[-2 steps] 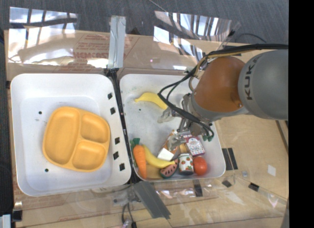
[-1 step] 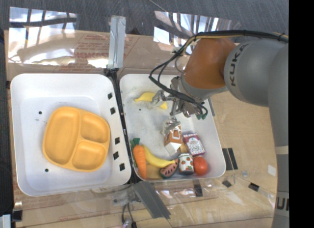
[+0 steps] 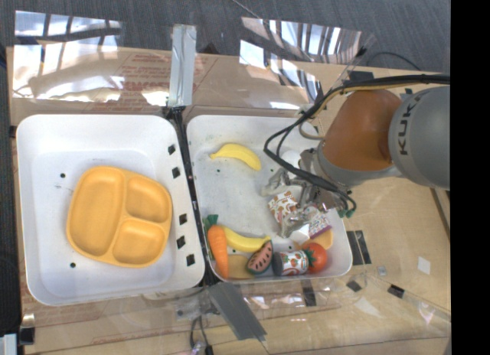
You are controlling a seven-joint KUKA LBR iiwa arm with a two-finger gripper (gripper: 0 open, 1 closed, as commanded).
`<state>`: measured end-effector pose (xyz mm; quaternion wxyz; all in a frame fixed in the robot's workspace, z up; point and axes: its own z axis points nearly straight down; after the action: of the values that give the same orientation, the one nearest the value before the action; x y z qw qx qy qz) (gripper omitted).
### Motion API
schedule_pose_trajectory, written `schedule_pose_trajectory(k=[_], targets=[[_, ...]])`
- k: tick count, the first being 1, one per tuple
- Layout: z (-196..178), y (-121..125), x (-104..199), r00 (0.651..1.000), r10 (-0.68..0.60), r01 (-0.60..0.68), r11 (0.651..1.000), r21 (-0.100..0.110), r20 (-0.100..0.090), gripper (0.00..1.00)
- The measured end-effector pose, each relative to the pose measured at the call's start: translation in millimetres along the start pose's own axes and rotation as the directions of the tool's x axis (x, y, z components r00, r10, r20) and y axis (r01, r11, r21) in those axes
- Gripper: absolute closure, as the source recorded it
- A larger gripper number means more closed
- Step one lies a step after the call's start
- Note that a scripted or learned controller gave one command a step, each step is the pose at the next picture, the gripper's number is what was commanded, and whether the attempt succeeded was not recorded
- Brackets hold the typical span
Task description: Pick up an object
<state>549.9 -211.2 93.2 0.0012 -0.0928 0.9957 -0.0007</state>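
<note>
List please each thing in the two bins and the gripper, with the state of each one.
Yellow tray: flat in left bin.
Upper banana: lying free in right bin.
Lower banana: lying beside carrot.
Carrot: lying at front wall.
Watermelon slice: lying at front wall.
Tomato: in front corner.
Gripper: low over the toys; grasp unclear.

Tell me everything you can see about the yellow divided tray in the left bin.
The yellow tray is one piece of what looks like smooth plastic, with rounded corners and three compartments: one long section on its left, two smaller ones on its right. It lies flat and right side up, slightly rotated, near the middle of the left bin. Nothing lies in its compartments. It touches only the bin floor, and stands apart from the walls.
</note>
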Motion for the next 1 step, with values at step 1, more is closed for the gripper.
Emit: schedule_pose_trajectory(k=[1], targets=[[-1.3, 9.8, 31.2, 0.998, 0.055, -0.055, 0.999, 0.0, 0.007, 0.0]])
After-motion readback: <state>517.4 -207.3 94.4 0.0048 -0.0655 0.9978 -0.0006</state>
